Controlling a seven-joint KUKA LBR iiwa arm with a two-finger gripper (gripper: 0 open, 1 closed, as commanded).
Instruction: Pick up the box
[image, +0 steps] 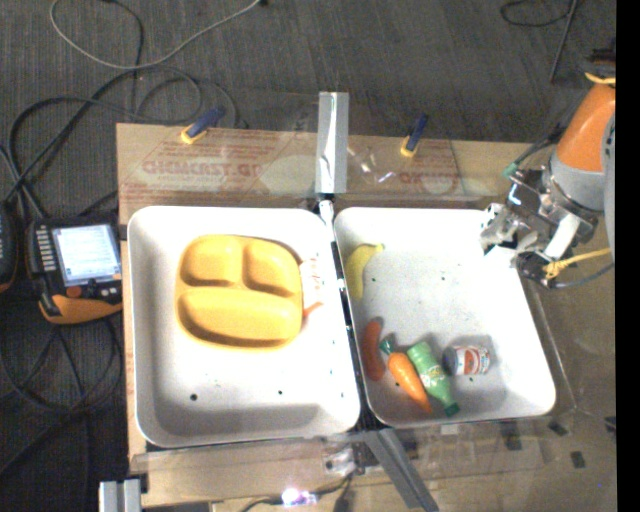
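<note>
My gripper (512, 238) hangs over the upper right rim of the right bin (455, 285), below the grey wrist and orange band (585, 135). Wrist parts and a yellow cable crowd around it. In the right bin lie a yellow banana (358, 262) at the upper left, and along the near side a red sausage (373, 350), an orange carrot (406, 375), a green bottle (432, 375) and a small can (467, 360). These lie well to the lower left of the gripper.
The left bin (145, 340) holds a yellow divided plate (240, 290). A metal post (331, 140) rises behind the seam between the bins. Two blue-and-yellow clamps (200, 124) (413, 135) sit on the board behind. A handheld screen (78, 255) and cables lie at the left.
</note>
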